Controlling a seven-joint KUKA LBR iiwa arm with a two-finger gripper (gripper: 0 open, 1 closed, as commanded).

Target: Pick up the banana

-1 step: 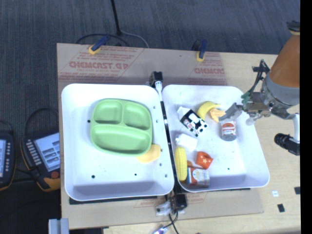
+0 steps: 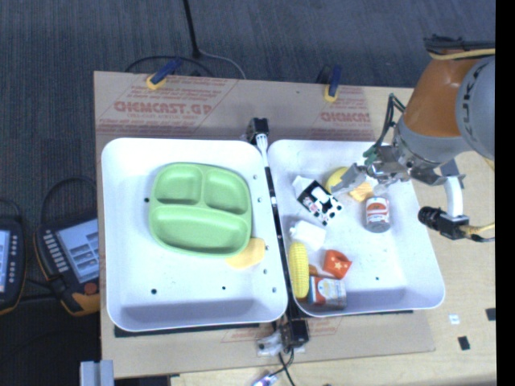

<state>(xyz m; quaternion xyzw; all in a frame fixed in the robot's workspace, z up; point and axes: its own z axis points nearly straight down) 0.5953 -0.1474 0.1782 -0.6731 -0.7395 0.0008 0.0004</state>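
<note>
The banana [image 2: 337,175] is a small yellow piece lying near the back of the right bin [image 2: 418,284], just right of a black-and-white toy [image 2: 319,199]. My gripper [image 2: 362,174] hangs low over the bin directly to the right of the banana and covers its right end. The grey arm with its orange band [image 2: 447,87] reaches in from the right. Nothing is visibly lifted off the bin floor.
The right bin also holds an orange-yellow piece [image 2: 364,190], a small bottle [image 2: 376,213], a white item [image 2: 306,232], a corn cob [image 2: 298,267], a red pepper [image 2: 337,262] and a can [image 2: 327,293]. In the left bin [image 2: 129,296], a green divided plate [image 2: 200,207] and a yellow piece [image 2: 248,253].
</note>
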